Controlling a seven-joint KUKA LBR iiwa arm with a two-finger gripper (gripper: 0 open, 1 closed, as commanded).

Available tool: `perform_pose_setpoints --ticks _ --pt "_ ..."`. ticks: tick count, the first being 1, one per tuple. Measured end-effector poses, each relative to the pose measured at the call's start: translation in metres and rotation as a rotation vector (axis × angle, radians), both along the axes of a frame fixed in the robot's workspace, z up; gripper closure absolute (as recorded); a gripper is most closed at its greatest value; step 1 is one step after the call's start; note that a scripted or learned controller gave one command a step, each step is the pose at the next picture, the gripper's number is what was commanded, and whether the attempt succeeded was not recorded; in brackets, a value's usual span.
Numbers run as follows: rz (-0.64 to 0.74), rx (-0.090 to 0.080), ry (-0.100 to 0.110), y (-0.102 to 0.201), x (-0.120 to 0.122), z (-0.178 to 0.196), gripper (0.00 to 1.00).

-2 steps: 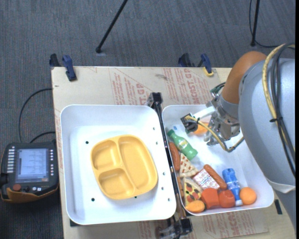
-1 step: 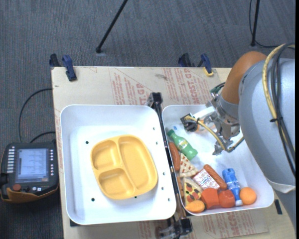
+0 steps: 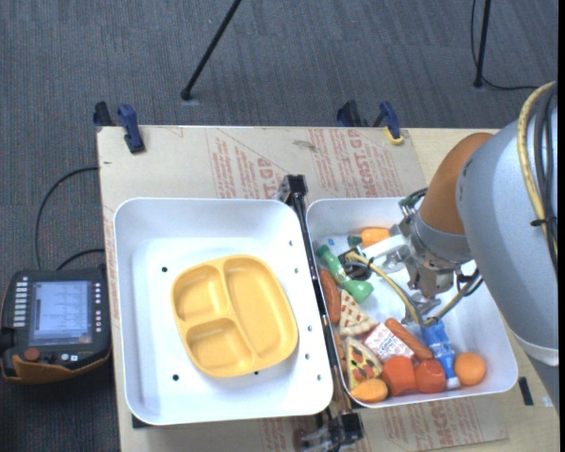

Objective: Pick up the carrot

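Observation:
The carrot (image 3: 331, 298), a long orange-red piece with a green top, lies along the left wall of the right bin (image 3: 501, 347). My gripper (image 3: 426, 301) hangs over the middle of that bin, to the right of the carrot and apart from it. Cables and the wrist cover much of it. Nothing shows between it and the carrot except a green toy (image 3: 358, 288).
The right bin also holds a small orange piece (image 3: 374, 236) at the back, a sausage (image 3: 410, 338), a pizza slice (image 3: 363, 361), a blue bottle (image 3: 439, 339) and an orange ball (image 3: 470, 368). A yellow divided plate (image 3: 234, 315) sits in the left bin (image 3: 137, 252).

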State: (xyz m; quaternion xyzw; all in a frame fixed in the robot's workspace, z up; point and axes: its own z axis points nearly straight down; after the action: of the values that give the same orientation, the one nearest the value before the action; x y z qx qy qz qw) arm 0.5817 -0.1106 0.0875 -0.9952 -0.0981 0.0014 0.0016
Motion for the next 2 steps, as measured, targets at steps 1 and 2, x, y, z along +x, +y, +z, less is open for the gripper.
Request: perform_pose_setpoints --ticks 1,2 --pt "0.067 0.0 -0.001 -0.035 0.05 0.0 0.0" --pt "0.296 0.008 -0.003 -0.099 0.015 0.0 0.0"
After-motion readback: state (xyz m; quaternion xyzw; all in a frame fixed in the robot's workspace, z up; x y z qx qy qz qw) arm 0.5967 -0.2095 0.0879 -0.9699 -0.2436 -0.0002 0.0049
